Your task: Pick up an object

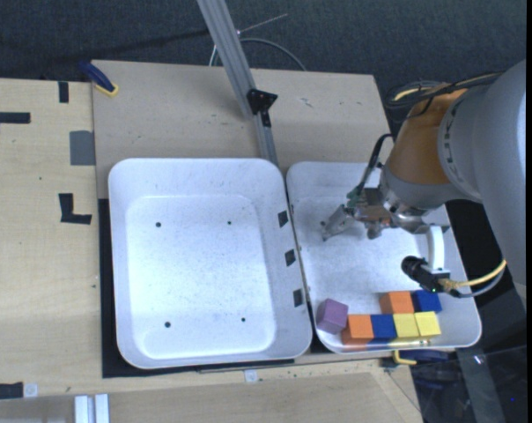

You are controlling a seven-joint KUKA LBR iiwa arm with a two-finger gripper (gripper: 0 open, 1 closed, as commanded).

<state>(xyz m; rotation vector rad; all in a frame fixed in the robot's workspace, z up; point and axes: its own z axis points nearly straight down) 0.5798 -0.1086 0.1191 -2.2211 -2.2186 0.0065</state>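
The arm (pixel 477 139) enters from the right, grey, with an orange band (pixel 416 148) above the wrist. The wrist angles down and to the left. The pincer (pixel 336 226) points left, low, its two grey fingers (pixel 329 228) spread slightly, nothing between them.

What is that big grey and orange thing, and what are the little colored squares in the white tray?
That is a robot arm, seen by a camera looking down from above. It reaches in from the right. At its end is a tool for grabbing things, hanging over the right bin. I see nothing in the tool. The squares are toy blocks at that bin's near edge: a purple block, orange blocks, blue blocks and yellow blocks. Beside it sits the left bin.
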